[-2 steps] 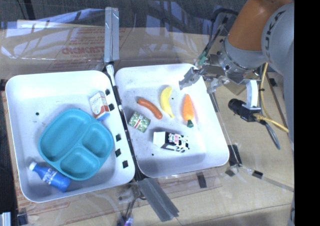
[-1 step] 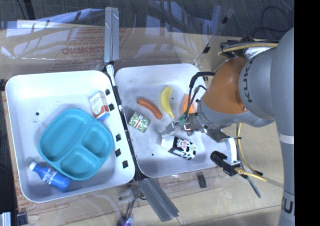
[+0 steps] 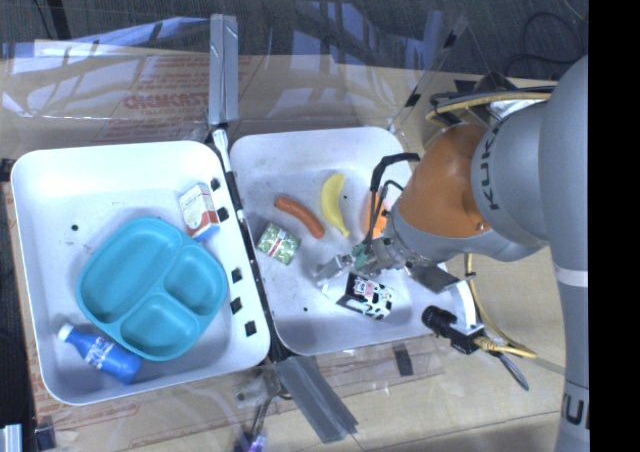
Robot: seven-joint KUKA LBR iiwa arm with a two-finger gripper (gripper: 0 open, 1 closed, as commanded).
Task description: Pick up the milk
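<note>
Right now the milk (image 3: 368,296) lies tipped in the right bin (image 3: 300,340), just below the gripper (image 3: 362,262). I cannot tell the jaw spacing; a slanted carton could slip sideways.

The arm (image 3: 520,180) carries dark letters on its grey casing, just right of the orange band (image 3: 445,190); they run up the casing and read "KU", with the rest cut off. On the clear sheet (image 3: 150,90) behind the left bin (image 3: 40,170), faint reddish block lettering shows, reversed and too blurred to read. The small carton (image 3: 198,208) in that bin and the cow-patterned carton (image 3: 368,296) below the arm bear print too small to read.
</note>
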